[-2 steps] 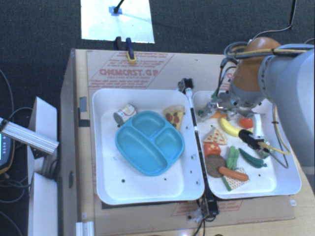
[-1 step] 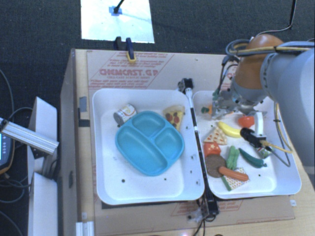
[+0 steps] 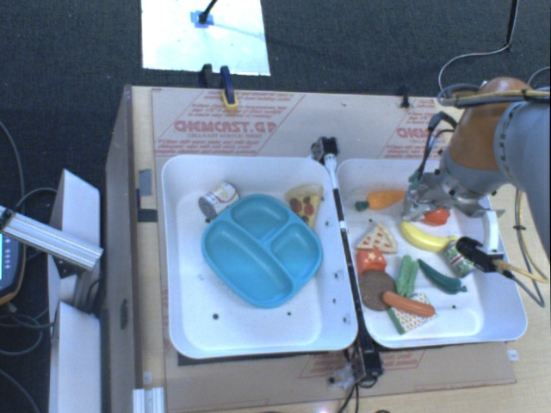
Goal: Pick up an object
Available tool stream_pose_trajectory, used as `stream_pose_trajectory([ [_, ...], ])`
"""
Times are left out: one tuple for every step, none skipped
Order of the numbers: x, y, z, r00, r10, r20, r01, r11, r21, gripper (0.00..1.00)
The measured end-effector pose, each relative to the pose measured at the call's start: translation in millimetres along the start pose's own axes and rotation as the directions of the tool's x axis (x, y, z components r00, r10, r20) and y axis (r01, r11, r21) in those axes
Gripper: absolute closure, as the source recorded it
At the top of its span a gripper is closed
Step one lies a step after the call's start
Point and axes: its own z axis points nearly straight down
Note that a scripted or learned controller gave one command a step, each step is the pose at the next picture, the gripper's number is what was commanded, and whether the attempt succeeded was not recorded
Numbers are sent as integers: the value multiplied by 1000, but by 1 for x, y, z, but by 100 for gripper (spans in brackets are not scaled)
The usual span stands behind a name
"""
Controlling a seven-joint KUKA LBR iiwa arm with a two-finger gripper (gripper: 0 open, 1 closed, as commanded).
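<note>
Claw [image 3: 421,203] is down low in the cluttered bin [image 3: 492,313], the one on the camera view's right, at its back half. From this angle the wrist hides its tips, so I cannot tell whether it is apart or together, and nothing shows clamped in it. A red piece [image 3: 437,217] lies just beside it, seemingly touching, and the banana [image 3: 425,236] sits just in front of that. A carrot [image 3: 385,200] lies near on the other side, towards the divider. Further out come a wedge [image 3: 376,238], green pods [image 3: 406,274] and a brown disc [image 3: 374,289], all crowded together. The other bin [image 3: 196,317] holds a blue tray [image 3: 261,249], a can [image 3: 218,199] and a pizza slice [image 3: 303,202], well apart from the arm.

I judge this to be the reach-and-grasp step, with the red piece or the banana as the likely target. Next it needs a firm close on one item alone, then a straight lift clear of the neighbours. Packed this tightly, it could nudge things aside or come up with nothing.
</note>
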Motion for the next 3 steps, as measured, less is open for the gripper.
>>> stream_pose_trajectory([
  [-36,-60,-57,1000,2,2,-2,1000,-1,100],
  [-51,24,-73,1000,-2,1,2,1000,-2,100],
  [-52,26,-11,1000,-3,-1,3,1000,1,100],
])
